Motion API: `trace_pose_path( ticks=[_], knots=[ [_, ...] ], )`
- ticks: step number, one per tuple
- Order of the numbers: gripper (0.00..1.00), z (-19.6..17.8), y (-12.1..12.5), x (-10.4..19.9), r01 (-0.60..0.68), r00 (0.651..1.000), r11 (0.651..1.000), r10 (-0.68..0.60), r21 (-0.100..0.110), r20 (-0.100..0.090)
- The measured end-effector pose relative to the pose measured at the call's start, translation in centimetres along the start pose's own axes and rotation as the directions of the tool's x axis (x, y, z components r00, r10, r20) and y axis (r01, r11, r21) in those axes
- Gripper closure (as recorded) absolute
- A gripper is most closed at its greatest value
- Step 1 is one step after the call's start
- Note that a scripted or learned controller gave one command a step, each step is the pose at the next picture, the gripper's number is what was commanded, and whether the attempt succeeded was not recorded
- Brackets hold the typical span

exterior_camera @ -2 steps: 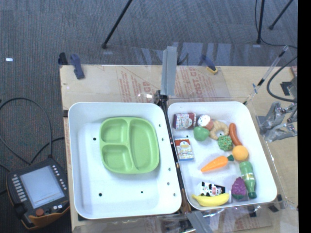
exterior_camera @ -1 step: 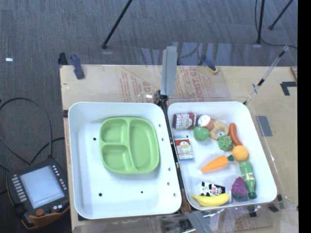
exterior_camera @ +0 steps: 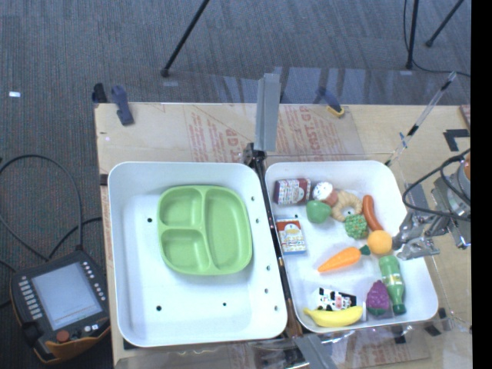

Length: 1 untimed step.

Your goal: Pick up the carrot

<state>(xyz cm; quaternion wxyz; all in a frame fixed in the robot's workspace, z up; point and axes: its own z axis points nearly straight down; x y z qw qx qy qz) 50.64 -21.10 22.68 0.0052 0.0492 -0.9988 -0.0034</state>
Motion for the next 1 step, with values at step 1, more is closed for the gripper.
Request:
trace_pose_path(
  ticks=[1],
  knots=[
    [1.00,14.09,7.31,-1.18,0.254,0.967,0.967,-0.254,0.006,0.007]
  ],
)
